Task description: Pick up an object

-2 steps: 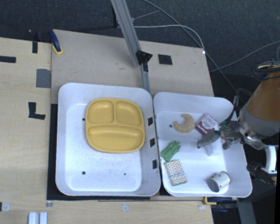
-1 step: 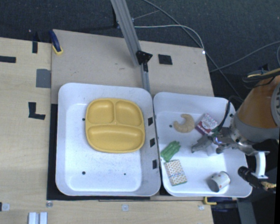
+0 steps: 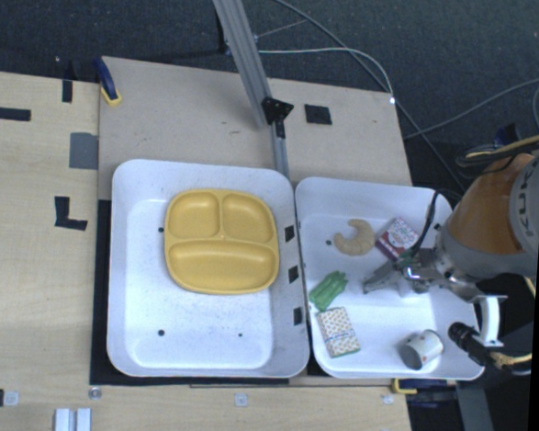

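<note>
Pale tan board makes up the counter [image 3: 194, 113], scuffed and marked with small black and grey squares of tape, and beyond its far edge we see dark carpet crossed by loose white cables [image 3: 354, 55]. A slim grey metal post [image 3: 248, 56] slants down from the top toward the seam between the two bins.

We see the left bin [image 3: 132, 339], a shallow white tray with rounded corners and a speckled floor, carrying a glossy yellow plastic plate [image 3: 222, 241] with three moulded compartments. The right bin [image 3: 326, 200], equally white and smooth, holds the loose things: a tan, crescent-shaped piece [image 3: 354, 237] near its far side, a small red-and-white packet [image 3: 399, 236] just beside it, a ribbed green object [image 3: 329, 289] near the left wall, a flat patterned packet [image 3: 338, 331] just below that, and a grey-white cup [image 3: 420, 349] lying on its side toward the near right corner.

The arm, grey with its rounded orange band [image 3: 486, 216], reaches in from the right. Its gripper [image 3: 375, 280] sits low over the middle of the right bin, between the red-and-white packet and the green object; we cannot tell how its jaws are set, and we see nothing held in it.
</note>
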